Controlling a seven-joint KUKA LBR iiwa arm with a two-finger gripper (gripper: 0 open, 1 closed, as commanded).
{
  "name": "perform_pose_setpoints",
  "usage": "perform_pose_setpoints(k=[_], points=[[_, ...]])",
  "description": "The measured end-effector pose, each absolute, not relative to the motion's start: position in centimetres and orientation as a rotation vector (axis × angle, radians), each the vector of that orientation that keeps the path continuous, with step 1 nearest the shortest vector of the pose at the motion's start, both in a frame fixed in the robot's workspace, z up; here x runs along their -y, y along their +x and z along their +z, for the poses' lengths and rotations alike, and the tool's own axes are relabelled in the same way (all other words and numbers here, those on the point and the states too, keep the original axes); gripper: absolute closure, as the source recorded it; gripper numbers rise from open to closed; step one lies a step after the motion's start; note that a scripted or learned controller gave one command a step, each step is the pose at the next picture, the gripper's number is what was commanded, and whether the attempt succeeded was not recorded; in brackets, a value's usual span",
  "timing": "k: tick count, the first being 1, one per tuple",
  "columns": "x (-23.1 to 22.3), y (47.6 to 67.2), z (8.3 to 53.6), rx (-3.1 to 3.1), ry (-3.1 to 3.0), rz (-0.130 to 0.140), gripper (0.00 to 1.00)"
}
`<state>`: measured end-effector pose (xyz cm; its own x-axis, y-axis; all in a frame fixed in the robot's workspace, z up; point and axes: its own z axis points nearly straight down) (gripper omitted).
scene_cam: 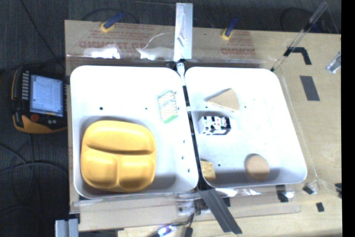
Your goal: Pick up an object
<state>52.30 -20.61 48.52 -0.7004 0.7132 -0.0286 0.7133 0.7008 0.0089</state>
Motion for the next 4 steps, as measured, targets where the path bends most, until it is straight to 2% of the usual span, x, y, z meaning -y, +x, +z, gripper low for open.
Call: perform_pose_setpoints(k=[4], points=[[20.5, 52.9, 52.5, -2.853, 1.188, -0.001, 1.0]])
